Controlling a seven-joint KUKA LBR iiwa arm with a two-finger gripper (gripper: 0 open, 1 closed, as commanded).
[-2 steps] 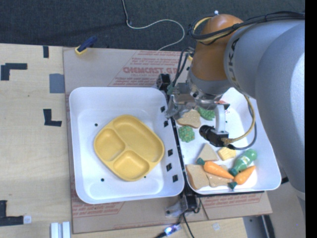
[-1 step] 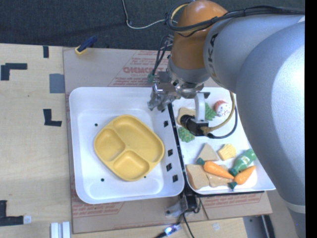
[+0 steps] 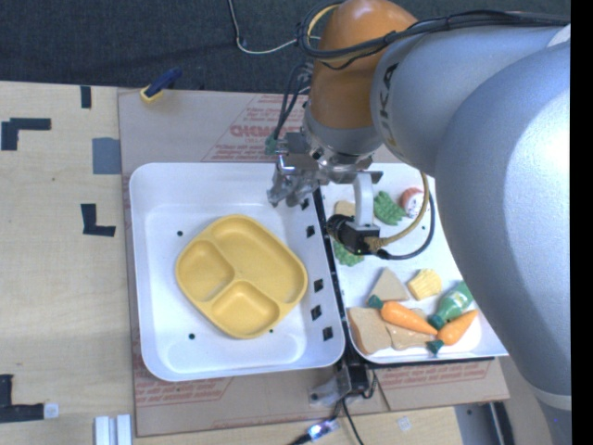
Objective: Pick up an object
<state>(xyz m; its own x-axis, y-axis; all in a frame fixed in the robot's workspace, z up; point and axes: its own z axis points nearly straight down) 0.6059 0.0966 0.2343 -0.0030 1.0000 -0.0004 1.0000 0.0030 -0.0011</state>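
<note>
Camera view: claw point(image 3: 293, 191), grip unreadable, over the left bin's point(image 3: 153, 276) right rim, near yellow tray point(image 3: 241, 274).

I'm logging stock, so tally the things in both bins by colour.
Yellow: 2, tray, small block
Orange: 2, carrots
Green: 3, two leafy pieces, one chunk
Tan: 2, bread, wedge
Red-white: 1, round piece
Total: 10 in plain sight
</note>
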